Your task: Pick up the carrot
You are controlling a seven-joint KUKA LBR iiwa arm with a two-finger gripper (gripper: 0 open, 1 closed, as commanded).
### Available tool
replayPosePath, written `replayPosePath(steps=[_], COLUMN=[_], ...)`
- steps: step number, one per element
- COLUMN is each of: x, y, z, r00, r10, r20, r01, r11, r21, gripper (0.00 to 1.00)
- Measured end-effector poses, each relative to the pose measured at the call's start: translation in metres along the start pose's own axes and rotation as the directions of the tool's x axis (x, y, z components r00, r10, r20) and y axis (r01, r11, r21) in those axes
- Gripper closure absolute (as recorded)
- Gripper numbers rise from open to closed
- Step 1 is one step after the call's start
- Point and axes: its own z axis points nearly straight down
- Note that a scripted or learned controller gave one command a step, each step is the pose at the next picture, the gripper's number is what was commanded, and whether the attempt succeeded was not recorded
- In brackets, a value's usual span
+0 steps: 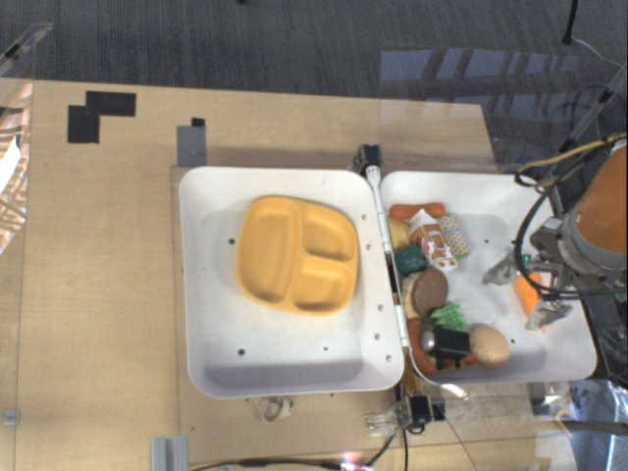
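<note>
Fingers (pixel 523 295) apart, straddling carrot (pixel 528 293) in right bin (pixel 491 194); carrot mostly hidden.

Arm (pixel 601 219) cut by right edge; carrot (pixel 528 295) partly hidden behind hand (pixel 525 287).

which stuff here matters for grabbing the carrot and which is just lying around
For the job:
- carrot, orange, near the right bin's right side
- gripper, fingers straddling the carrot
- right bin, which holds it

Just lying about:
- yellow divided tray in the left bin
- egg
- brown round patty
- green leafy piece
- printed carton
</note>
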Motion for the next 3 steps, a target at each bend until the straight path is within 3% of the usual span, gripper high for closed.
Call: replayPosePath(steps=[1,2,3], x=[-0.012,0.015,0.009], y=[-0.013,0.006,0.004], z=[0.041,0.038,0.025], r00=[0.991,0.973,0.972], r10=[-0.13,-0.231,-0.234], r20=[-0.021,-0.016,-0.011], r01=[0.129,0.231,0.234], r11=[0.991,0.973,0.972], r21=[-0.032,-0.03,-0.019], gripper=[0.0,0.0,1.0])
